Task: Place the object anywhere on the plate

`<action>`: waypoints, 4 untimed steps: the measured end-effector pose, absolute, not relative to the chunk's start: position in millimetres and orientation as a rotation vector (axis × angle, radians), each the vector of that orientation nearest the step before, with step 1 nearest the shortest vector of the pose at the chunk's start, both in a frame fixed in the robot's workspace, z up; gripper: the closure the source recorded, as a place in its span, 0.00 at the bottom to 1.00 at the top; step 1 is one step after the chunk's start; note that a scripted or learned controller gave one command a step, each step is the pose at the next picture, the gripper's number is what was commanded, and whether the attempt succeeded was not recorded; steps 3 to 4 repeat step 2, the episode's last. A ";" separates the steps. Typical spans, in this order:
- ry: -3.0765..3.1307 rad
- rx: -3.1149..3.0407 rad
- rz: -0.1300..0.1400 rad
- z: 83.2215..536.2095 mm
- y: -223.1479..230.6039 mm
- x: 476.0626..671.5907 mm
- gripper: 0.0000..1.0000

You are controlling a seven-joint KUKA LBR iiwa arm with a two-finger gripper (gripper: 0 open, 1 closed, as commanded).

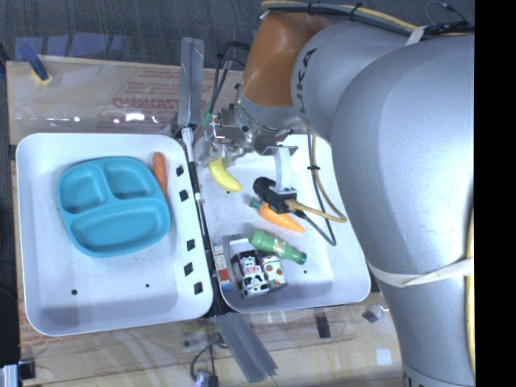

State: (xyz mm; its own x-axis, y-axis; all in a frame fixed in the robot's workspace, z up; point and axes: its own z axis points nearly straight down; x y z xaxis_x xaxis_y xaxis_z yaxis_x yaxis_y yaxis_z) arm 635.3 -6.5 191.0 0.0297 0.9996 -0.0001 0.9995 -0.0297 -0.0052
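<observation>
My grey arm (pixel 403 135) overhangs the right white bin (pixel 343 285); the blue three-compartment plastic plate (pixel 113 204) lies at nine o'clock; my gripper (pixel 216 145), grip state indiscernible, should centre over the yellow banana (pixel 224 176) beneath it.

This looks like a robotics lab rather than a home or kitchen. A large grey industrial arm (pixel 403 160) with an orange band reaches over a wooden bench (pixel 89 95) bearing two shallow white bins (pixel 48 297) joined by a metal divider (pixel 192 79). Loose cables (pixel 322 208) trail into the right bin, toy food lies scattered there, and grey carpet (pixel 121 6) lies beyond the bench.
</observation>
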 end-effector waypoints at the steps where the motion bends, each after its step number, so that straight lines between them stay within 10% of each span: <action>1: -2.362 -2.064 0.008 190.9 68.8 627.6 1.00; 2: -2.362 -2.065 0.007 191.0 68.2 627.7 0.00; 4: -2.362 -2.065 0.007 191.0 68.2 627.7 0.00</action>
